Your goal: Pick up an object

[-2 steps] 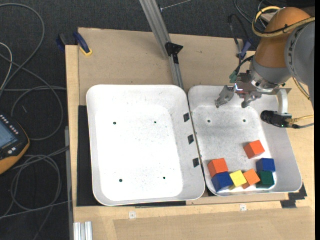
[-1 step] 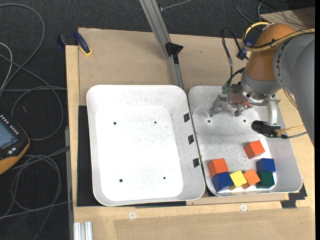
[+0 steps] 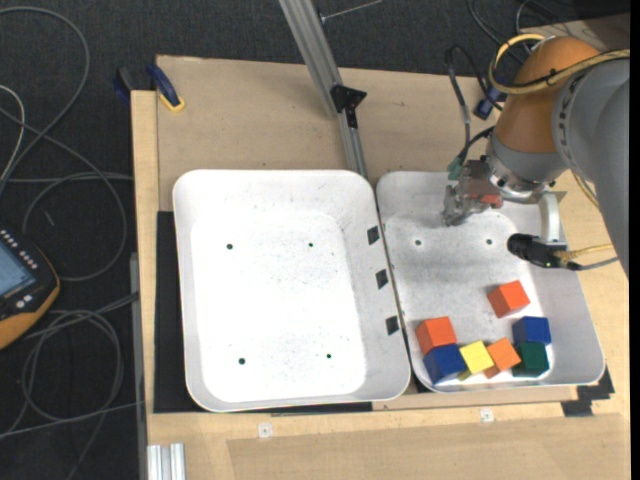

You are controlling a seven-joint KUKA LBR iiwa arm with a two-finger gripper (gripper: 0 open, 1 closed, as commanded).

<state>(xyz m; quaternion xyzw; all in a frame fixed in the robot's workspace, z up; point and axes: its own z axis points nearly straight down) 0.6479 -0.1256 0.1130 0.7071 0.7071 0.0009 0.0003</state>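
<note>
Seven blocks lie clustered at the near end of the right bin; gripper hovers at the far end, finger state indeterminable; recommend targeting the isolated orange block for clearance.

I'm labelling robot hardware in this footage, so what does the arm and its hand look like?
The arm is a thick, rounded grey body with an orange band above the wrist. Dark and yellowish cables loop along the orange part. Below it sits a silver wrist ring, then a small metallic hand with reddish and green bits. A white bracket with a black cylindrical part hangs beside the wrist.
</note>
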